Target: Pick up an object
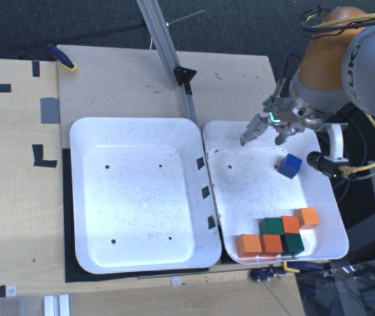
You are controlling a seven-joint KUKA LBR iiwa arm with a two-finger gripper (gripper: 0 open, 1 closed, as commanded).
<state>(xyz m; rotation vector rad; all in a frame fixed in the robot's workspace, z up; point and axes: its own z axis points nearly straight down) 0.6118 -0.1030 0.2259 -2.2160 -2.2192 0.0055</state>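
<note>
My gripper (267, 135) hangs over the far part of the right bin (240, 189), its two grey fingers spread apart with nothing between them. A blue block (290, 165) lies just below and to the right of the fingers, apart from them. At the bin's near edge sits a cluster of orange blocks (249, 244) and green blocks (272, 226), with another orange block (307, 216) at the right end.
The left bin (134, 189) lies beside the right one. A slanted metal pole (164, 38) with a black clamp rises behind the bins. A blue and yellow tool (62, 57) rests at the bench's far left.
</note>
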